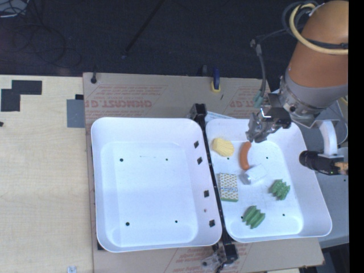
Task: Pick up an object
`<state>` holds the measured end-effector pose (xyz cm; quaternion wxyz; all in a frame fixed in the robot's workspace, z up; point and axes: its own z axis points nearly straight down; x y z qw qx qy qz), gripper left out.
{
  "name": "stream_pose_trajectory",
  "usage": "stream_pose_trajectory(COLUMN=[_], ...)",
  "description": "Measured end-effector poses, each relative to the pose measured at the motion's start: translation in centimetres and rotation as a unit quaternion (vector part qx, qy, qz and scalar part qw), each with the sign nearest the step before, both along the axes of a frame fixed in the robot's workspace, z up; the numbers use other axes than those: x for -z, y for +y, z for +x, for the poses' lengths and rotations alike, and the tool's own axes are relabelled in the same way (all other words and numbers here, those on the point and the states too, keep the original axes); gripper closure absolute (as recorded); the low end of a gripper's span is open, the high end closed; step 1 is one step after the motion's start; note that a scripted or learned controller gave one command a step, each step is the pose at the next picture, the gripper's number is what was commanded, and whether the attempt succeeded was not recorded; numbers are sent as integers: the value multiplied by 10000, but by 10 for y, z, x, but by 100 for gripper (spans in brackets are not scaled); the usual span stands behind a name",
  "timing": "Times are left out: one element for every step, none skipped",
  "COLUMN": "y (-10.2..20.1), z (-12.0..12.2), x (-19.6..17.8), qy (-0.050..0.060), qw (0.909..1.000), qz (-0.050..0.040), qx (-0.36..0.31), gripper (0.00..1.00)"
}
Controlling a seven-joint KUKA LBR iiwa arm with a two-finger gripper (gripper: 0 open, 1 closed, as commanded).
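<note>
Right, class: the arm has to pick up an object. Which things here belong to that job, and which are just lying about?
Part of the job:
two-finger gripper
yellow corn-shaped toy
orange sausage-shaped toy
checked block
small clear piece
two knobbly green toys
right white bin

Just lying about:
left white bin
brown cardboard sheet
blue clamp
</note>
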<state>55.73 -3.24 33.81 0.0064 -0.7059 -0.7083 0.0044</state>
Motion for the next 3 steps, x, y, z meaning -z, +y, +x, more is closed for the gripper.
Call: stream_pose_trajectory(y=[49,45,-35], z=[-87,-82,-84], x=[42,30,103], qy=[0,-31,-20], qw=[10000,10000,10000], qz=[-2,-15,-19], qx=[-3,24,59], gripper=[100,100,100])
